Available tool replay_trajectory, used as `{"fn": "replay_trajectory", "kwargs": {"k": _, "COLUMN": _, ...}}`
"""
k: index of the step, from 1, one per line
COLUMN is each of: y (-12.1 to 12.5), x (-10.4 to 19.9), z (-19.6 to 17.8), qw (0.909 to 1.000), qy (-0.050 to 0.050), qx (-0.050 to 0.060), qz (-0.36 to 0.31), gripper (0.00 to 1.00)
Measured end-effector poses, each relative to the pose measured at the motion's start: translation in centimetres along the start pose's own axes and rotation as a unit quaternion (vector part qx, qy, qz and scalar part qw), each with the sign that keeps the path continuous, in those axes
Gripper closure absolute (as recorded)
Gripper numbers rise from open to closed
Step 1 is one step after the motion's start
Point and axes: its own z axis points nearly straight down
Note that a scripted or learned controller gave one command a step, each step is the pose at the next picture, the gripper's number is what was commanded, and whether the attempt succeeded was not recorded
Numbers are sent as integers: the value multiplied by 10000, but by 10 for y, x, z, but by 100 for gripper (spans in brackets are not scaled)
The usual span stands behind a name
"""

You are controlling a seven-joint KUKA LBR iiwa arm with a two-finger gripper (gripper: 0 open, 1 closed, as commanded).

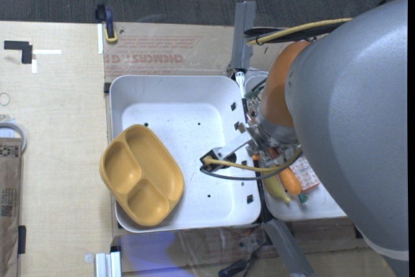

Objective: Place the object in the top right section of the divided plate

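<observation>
Gripper [254,151] hangs over the left bin's [123,91] right edge; spread or closed: cannot tell, nothing seen held. Candidate objects, banana [276,186] and carrot [291,182], lie side by side in the right bin [324,207], near-left corner. Long axes run far-left to near-right; the carrot's green end points near. Risk: the divided plate [141,175] overhangs the left bin's left rim, probably tilted, so a drop could slide into the wrong section

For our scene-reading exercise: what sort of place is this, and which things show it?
Probably a robotics lab bench, not a kitchen. A grey arm reaches over a white bin with a yellow divided plate in it, and a second bin beside it holds a banana and carrot.
</observation>
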Motion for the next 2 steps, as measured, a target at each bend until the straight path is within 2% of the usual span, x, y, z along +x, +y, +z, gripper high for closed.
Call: {"fn": "replay_trajectory", "kwargs": {"k": 2, "y": -6, "x": 3, "z": 2, "qw": 9988, "qy": 3, "qx": -67, "qz": 491, "gripper": 100}}
